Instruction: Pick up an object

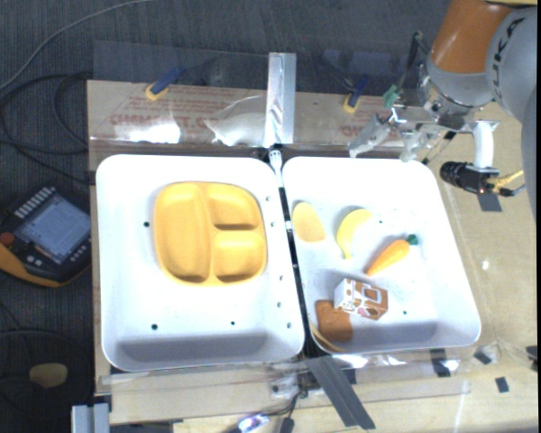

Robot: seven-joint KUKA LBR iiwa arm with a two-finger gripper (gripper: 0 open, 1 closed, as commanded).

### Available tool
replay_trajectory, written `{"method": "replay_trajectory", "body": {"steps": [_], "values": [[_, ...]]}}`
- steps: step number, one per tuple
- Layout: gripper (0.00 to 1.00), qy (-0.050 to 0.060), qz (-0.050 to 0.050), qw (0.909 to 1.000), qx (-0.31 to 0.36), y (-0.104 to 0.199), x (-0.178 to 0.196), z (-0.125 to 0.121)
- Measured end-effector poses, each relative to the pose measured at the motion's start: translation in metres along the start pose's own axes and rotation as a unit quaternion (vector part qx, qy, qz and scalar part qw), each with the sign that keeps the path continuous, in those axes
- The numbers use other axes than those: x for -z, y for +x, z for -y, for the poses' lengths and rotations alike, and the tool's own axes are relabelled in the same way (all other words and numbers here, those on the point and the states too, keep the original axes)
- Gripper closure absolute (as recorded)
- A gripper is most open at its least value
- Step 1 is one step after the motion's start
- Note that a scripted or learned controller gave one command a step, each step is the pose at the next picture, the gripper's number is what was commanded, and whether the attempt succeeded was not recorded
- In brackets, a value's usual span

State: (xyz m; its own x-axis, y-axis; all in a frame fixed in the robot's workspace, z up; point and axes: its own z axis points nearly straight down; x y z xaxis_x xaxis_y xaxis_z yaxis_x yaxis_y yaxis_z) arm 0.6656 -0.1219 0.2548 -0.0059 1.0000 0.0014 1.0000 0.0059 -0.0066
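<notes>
Carrot (389, 254) in right bin (451, 242), jaws (398, 141) above bin's far rim

Yellow tray (209, 233), orange carrot (388, 254), white bins (126, 332), orange-banded grey arm (473, 34).

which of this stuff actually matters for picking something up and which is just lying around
For the job: gripper; carrot, banana, small carton, brown piece, pale yellow piece, all in the right bin.

Lying about: yellow divided tray, left bin, handheld controller, clamps.
</notes>
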Motion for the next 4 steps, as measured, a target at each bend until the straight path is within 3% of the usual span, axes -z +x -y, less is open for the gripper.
{"method": "replay_trajectory", "body": {"steps": [1, 2, 3, 4], "values": [[0.00, 0.001, 0.000, 1.0000, 0.001, 0.016, -0.104, 0.073], [0.00, -0.007, 0.001, 0.9995, 0.031, -0.008, -0.166, 0.056], [1.00, -0.007, 0.000, 0.9995, 0.032, -0.008, -0.158, 0.054], [1.00, 0.000, 0.001, 0.9965, 0.084, 0.051, -0.027, 0.070]]}}
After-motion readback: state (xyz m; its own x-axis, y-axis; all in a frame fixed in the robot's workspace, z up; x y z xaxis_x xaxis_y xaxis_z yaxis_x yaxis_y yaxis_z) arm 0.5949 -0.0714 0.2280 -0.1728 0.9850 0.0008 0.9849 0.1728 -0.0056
